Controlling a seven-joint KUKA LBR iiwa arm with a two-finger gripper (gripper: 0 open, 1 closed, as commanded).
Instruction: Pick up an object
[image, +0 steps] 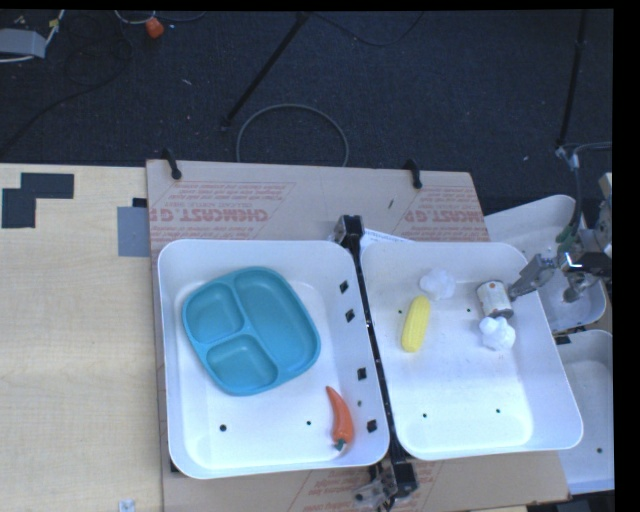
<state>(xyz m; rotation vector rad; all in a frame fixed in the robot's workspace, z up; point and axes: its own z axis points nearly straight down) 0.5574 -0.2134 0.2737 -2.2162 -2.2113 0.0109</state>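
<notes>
The right bin holds a yellow corn cob near its middle. A small white lump lies just behind the cob. A tan cylinder lies toward the bin's right wall, with a white crumpled piece in front of it. My gripper reaches in low over the right bin's far right rim, its tip right next to the tan cylinder. Nothing is visibly held. In the left bin a blue divided plate lies flat, and an orange carrot rests by the front right corner.
A raised black divider runs between the two bins. Both bins rest on a cardboard sheet on a wooden bench. White housings stand beyond the right bin's right side.
</notes>
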